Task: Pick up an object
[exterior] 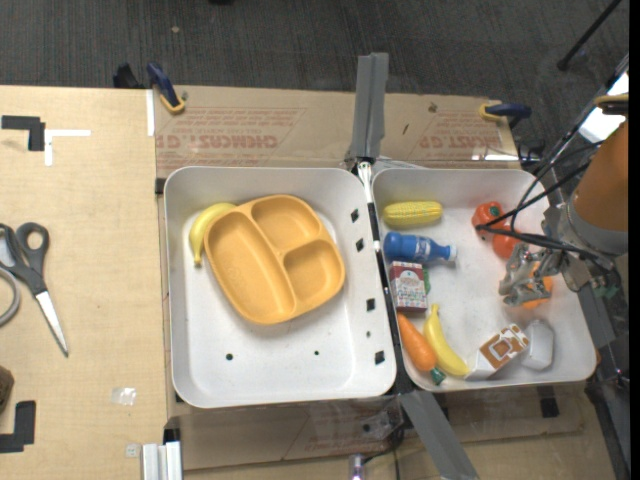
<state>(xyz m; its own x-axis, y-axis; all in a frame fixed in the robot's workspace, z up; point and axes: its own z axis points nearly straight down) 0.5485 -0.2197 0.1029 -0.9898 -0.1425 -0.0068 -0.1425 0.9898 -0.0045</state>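
My gripper [522, 276] hangs low over the right side of the right bin [455, 190], reaching in from the right. A small orange object [540, 287] lies right at its tip, partly covered by it. Just behind it sits a red-orange toy [489, 218]. Further left in this bin are a corn cob [413, 211], a blue bottle [415, 248], a red can [408, 288], a carrot [416, 342] and a banana [444, 345]. A small brown-and-white carton [503, 347] and a pale rounded object [539, 346] lie at the front right.
The left bin [200, 368] holds a yellow divided plate [275, 258] with a second banana [204, 230] against its left rim. Scissors [36, 280] lie on the wooden bench far left. Black cables [545, 178] run over the right bin's far corner.
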